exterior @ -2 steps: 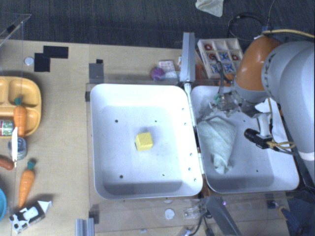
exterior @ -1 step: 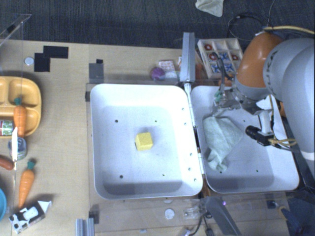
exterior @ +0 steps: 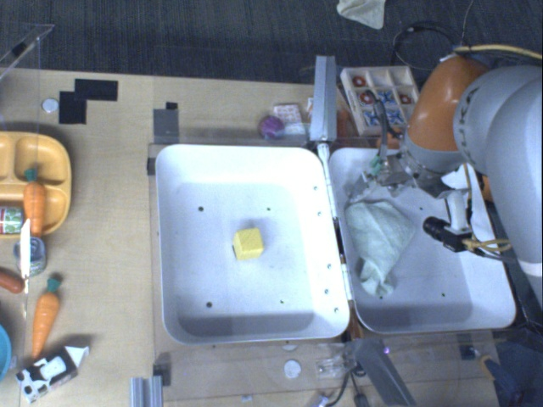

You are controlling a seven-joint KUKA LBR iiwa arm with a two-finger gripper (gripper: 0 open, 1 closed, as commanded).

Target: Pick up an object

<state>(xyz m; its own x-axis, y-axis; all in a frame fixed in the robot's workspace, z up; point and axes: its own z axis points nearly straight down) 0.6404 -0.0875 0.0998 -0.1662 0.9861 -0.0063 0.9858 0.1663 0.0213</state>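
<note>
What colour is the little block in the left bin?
Yellow. The small yellow cube-shaped block lies alone in the left shallow white bin, seen clearly in the camera view.

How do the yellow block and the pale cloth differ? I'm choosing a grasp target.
The yellow block is small, compact and bright; the pale cloth is larger, crumpled and greenish-white. The block sits alone mid-floor in the left bin; the cloth lies in the right bin, beneath the arm. Both rest on white bin floors.
</note>
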